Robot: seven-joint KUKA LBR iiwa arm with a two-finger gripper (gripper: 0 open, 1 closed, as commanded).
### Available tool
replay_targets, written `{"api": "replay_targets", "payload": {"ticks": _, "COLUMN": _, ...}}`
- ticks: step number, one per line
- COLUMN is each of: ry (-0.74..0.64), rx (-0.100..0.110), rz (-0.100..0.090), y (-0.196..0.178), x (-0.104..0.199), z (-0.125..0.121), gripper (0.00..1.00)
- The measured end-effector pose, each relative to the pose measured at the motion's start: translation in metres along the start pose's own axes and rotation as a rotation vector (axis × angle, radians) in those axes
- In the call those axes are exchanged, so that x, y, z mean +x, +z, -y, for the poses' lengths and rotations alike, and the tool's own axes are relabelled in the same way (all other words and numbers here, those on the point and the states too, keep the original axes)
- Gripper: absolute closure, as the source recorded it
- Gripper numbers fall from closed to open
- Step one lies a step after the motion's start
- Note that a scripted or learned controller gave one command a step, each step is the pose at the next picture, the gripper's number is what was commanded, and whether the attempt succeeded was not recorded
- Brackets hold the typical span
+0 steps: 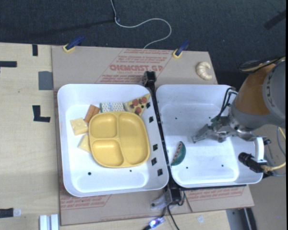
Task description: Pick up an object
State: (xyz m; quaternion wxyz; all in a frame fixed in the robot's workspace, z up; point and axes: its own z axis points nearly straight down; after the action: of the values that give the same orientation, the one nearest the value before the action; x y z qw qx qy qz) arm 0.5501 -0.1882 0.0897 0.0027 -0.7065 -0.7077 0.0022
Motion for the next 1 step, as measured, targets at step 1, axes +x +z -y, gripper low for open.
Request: {"api": "replay_targets", "payload": {"ticks": 1, "ry": -0.001, "rx": -0.004, "rz": -0.001, "y": -0.013, "x": 0.0005, "z": -0.0011, "gripper": 1.0}}
